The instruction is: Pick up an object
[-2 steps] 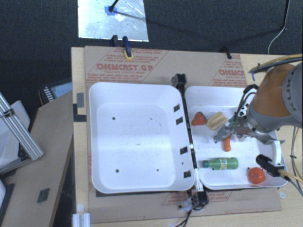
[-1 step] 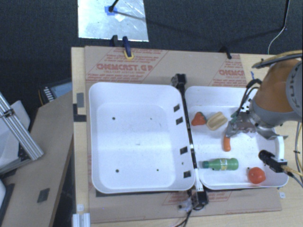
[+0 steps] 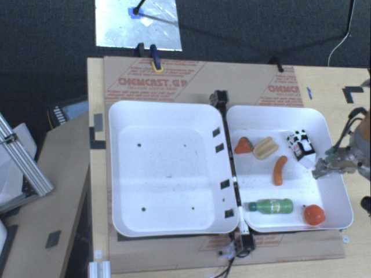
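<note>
Toys sit in your right bin (image 3: pixel 333 133): a black-and-white cow (image 3: pixel 300 144) at 2 o'clock, sausage (image 3: pixel 279 170), bun (image 3: pixel 265 147), red strawberry (image 3: pixel 243 146), green bottle (image 3: pixel 271 206), tomato (image 3: pixel 314 214). Your claw (image 3: pixel 326 168) reaches in from 3 o'clock beside the cow; you cannot tell its opening.

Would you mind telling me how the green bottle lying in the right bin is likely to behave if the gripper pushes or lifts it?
The green bottle lies on its side, so a sideways nudge would probably roll it, perhaps toward the red tomato-like ball nearby. It looks like a small, smooth plastic toy, likely light and somewhat slippery. A grasp across its round body seems safer than one along its length.
</note>
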{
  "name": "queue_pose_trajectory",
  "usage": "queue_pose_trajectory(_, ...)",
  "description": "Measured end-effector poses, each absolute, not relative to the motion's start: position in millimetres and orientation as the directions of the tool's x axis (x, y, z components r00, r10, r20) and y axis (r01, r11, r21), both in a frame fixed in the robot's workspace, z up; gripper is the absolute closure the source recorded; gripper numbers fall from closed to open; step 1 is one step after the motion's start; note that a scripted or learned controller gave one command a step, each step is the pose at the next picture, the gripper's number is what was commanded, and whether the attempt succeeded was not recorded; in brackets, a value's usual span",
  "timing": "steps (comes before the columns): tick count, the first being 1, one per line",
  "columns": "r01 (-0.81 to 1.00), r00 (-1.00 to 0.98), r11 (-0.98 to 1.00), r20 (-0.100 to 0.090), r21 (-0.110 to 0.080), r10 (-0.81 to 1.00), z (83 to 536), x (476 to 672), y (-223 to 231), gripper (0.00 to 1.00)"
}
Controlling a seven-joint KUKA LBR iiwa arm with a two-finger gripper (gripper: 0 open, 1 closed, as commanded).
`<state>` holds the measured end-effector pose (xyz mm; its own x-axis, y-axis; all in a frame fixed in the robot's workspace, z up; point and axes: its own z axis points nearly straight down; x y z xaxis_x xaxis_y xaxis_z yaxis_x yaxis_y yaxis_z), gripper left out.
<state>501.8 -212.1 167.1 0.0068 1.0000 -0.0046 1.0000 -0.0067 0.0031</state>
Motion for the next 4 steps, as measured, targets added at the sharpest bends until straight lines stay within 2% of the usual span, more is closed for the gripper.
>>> queue_pose_trajectory(1, 1.0, -0.014, 0.014, 0.002, 0.01, 1.0, 254, 492.5, -109, 1.0)
queue_pose_trajectory(2, 1.0, -0.012, 0.012, 0.003, 0.003, 1.0, 263, 487.7, -37, 1.0)
queue_pose_trajectory(3, 1.0, -0.01, 0.01, -0.001, 0.021, 1.0, 367, 594.1, -2, 1.0)
queue_pose_trajectory(4, 1.0, -0.01, 0.01, 0.002, 0.0, 1.0, 363, 544.7, 55, 1.0)
